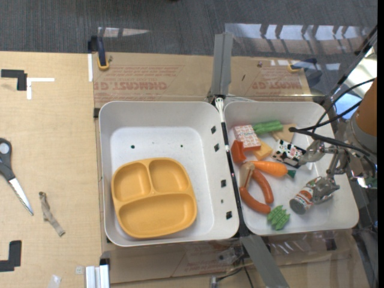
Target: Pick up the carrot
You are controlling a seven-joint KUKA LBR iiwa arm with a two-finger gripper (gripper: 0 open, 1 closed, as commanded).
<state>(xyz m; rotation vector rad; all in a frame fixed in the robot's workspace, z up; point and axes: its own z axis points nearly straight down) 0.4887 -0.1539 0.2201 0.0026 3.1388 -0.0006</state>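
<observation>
Robot lab: wooden bench (48,161), twin white bins (108,161), office carpet (180,17).

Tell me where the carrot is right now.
The orange carrot with a green tip lies in the right white bin, near its middle, just above the curved red sausage and below the black-and-white cow toy.

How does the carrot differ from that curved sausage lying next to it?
The carrot is orange, straight and tapered, with a green stub at its right end; the sausage is reddish-orange, longer and bent into a curve. The carrot lies nearly level across the right bin, the sausage below it. Both are toy foods in that bin.
</observation>
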